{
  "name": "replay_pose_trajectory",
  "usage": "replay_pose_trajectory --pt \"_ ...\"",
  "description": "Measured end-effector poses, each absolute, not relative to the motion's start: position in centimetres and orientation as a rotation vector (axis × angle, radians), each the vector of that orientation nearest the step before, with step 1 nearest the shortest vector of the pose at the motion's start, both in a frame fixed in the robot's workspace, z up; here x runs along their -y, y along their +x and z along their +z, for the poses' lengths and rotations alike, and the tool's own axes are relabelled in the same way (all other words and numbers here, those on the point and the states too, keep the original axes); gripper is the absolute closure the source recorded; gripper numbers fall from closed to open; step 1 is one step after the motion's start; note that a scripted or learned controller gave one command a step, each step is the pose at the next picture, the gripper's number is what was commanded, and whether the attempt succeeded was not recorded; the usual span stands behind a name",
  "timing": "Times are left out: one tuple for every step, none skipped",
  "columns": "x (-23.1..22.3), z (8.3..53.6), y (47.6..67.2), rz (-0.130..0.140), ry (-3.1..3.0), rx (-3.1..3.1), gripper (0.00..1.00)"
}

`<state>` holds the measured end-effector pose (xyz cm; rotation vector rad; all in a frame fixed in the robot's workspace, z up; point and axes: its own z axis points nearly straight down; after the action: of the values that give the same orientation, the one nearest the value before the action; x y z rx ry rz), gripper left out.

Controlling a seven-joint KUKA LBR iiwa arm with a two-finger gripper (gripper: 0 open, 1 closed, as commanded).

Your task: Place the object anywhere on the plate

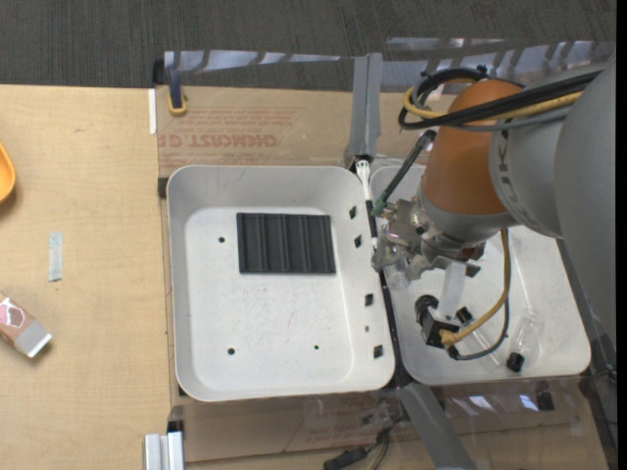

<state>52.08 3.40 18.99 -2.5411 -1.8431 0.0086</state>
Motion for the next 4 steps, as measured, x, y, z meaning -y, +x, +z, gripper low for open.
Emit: replay_pose_trajectory --pt "-10.6 22.7 48.0 0.008 -2.505 1.894 1.00" --pt "-17.1 18.3 47.8 0.012 -2.578 1.794 1.00" --pt "-22.7 9.0 47.6 0.012 -2.501 1.900 1.00" --pt "-22.7 9.0 47.6 0.012 -2.501 1.900 0.00"
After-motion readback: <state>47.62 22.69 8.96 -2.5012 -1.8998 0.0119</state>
